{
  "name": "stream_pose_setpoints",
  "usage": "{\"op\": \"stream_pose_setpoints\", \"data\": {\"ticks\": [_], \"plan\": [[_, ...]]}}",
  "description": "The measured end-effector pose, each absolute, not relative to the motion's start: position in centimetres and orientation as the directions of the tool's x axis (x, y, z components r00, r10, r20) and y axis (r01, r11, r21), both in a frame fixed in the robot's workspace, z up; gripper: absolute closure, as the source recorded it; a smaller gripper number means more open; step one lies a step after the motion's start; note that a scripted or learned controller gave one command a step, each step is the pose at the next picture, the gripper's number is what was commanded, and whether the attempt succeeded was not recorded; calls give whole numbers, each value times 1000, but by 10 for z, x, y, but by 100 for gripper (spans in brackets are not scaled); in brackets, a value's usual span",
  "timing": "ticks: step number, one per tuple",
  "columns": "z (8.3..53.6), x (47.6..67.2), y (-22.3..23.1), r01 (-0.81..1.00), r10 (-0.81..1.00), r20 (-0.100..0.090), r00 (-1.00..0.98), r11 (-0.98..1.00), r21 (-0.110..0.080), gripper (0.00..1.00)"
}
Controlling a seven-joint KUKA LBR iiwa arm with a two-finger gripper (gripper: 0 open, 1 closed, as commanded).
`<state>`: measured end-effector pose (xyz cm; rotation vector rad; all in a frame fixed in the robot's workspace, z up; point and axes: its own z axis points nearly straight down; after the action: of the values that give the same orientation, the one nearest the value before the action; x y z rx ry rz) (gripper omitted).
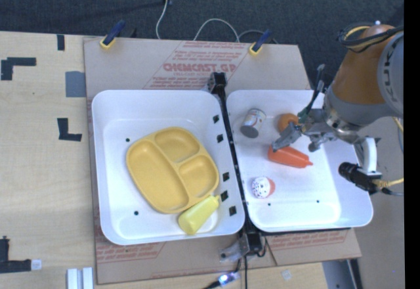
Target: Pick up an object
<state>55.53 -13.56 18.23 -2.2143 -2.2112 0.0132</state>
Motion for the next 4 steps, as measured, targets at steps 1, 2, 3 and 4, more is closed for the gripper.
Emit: {"op": "stream_pose_setpoints", "data": {"ticks": [1,2,3,4], "plan": [[189,558,-135,1000,1000,1,-2,2,-2,0],[140,565,-140,1000,1000,0,-1,1,-5,0],[107,570,-143,1000,1000,-8,0,0,16,0],[109,564,-139,1000,1000,-1,-2,2,-3,100]]}}
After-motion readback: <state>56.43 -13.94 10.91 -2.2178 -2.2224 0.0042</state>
